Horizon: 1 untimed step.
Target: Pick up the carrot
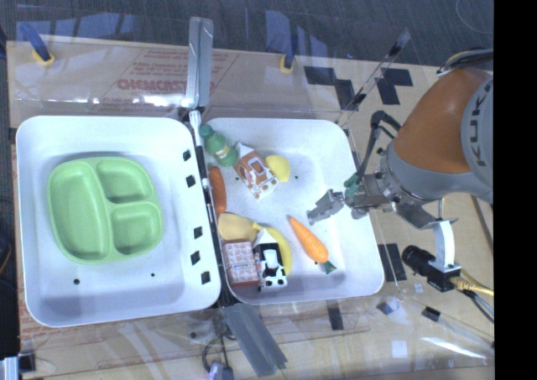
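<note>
Judging the carrot light, stiff and smooth, we would grasp its thick middle — our gripper hovers just above, fingers apart.

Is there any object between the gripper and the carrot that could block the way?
Nothing visible does. The gripper hangs just above and right of the carrot in the right bin, with bare white floor between them. The banana lies on the carrot's far side.
</note>
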Each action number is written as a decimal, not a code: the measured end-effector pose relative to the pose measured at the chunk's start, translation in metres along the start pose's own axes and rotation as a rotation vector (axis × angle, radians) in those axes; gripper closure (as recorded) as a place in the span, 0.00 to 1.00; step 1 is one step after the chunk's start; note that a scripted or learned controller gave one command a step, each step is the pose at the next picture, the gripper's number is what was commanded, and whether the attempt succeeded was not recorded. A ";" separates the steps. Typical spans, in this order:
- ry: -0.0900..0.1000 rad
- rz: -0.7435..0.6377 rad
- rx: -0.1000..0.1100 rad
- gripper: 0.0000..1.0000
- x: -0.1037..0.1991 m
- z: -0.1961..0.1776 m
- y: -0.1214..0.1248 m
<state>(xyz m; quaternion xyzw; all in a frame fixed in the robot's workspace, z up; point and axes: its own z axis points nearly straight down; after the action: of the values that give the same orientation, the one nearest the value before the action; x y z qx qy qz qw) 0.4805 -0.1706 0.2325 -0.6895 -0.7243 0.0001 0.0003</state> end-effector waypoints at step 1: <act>0.002 0.084 0.005 0.00 -0.018 0.051 0.029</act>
<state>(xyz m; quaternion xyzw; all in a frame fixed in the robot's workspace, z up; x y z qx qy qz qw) 0.5106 -0.1872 0.1814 -0.7192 -0.6948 0.0013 0.0027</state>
